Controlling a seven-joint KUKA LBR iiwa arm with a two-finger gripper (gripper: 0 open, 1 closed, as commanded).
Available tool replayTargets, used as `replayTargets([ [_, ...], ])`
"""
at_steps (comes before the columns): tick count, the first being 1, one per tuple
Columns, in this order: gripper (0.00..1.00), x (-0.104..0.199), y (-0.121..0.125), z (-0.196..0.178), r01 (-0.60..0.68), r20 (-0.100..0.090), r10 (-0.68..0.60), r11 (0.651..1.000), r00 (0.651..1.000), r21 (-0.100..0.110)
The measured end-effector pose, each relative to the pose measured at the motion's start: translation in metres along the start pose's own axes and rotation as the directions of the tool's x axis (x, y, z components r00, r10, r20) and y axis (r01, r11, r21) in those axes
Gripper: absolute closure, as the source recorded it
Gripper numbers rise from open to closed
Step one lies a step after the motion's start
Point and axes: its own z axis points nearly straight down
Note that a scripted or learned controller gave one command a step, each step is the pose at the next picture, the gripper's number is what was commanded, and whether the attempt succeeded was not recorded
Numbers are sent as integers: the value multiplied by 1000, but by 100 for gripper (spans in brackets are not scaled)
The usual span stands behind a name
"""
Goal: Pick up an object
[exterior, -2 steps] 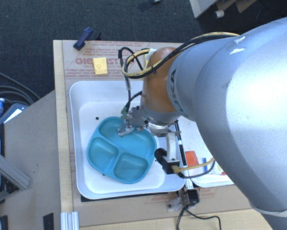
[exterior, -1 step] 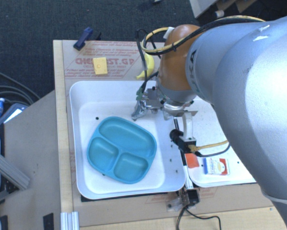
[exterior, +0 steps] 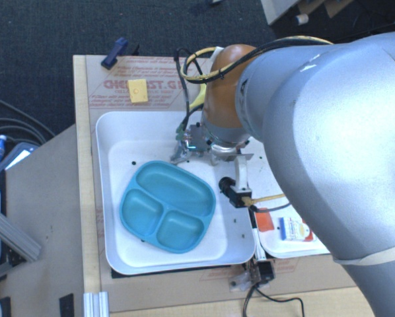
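nearest the camera, the left bin (exterior: 111,243) sits on the wooden bench (exterior: 178,286), its white rim close to the bench's front edge. a blue divided plate (exterior: 168,205) lies flat inside it, three compartments up, filling much of the near and middle floor; its near edge lies close to the bin's front wall. beside it, to the right, a corner of the right bin (exterior: 277,248) shows under the arm, and in it lie a small orange-red packet (exterior: 265,222) and, just beside that, a white card with blue print (exterior: 294,230).

farther back, the gripper (exterior: 186,149) is low inside the left bin, just past the far edge of the plate, near it or touching it; which of the two cannot be told. nothing is seen held in it, and whether the jaws are open or closed cannot be told from this angle. the grey arm (exterior: 329,137) with its orange band (exterior: 227,78) reaches in from the right and covers most of the right bin.

beyond the bin, a small yellow tag (exterior: 138,91) lies on a printed cardboard sheet (exterior: 115,84), and a dark blue clip (exterior: 113,53) sits at the bench's far edge.
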Motion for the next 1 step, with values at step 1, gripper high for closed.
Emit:
replayTargets([
  [1, 0, -5, -4, -20, -2, 4, 2, 1000, 1000, 0],
])
